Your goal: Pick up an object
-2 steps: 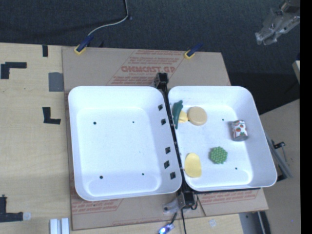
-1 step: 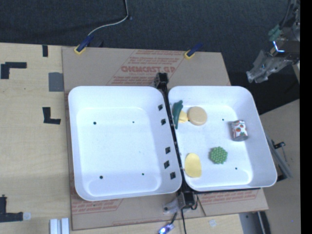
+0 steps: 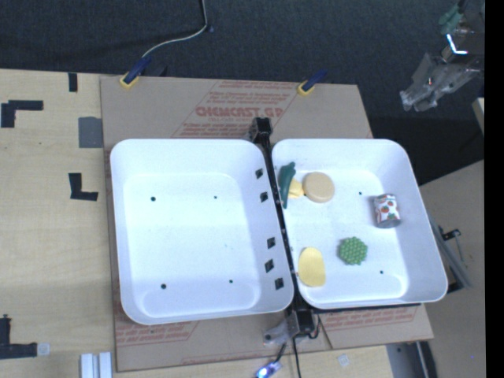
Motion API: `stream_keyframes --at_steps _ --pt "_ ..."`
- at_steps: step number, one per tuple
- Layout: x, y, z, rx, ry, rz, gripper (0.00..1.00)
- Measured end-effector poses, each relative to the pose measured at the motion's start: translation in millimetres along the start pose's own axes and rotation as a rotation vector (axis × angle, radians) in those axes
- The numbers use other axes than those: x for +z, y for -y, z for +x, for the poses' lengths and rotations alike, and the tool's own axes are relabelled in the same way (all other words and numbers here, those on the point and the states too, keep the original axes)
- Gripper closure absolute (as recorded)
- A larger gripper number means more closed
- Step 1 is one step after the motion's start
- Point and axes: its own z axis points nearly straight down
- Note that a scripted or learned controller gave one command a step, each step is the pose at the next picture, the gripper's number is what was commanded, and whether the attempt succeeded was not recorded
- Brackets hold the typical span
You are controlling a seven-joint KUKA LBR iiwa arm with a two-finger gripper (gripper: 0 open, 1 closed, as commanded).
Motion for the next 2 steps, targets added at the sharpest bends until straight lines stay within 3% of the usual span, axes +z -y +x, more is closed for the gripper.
stream_keyframes --at_steps 1,2 --pt "3.0 36.7 -83.7 0.011 0.002 0.006 1.0" --pt "3.1 53.0 -118.4 0.006 0.001 0.006 1.0"
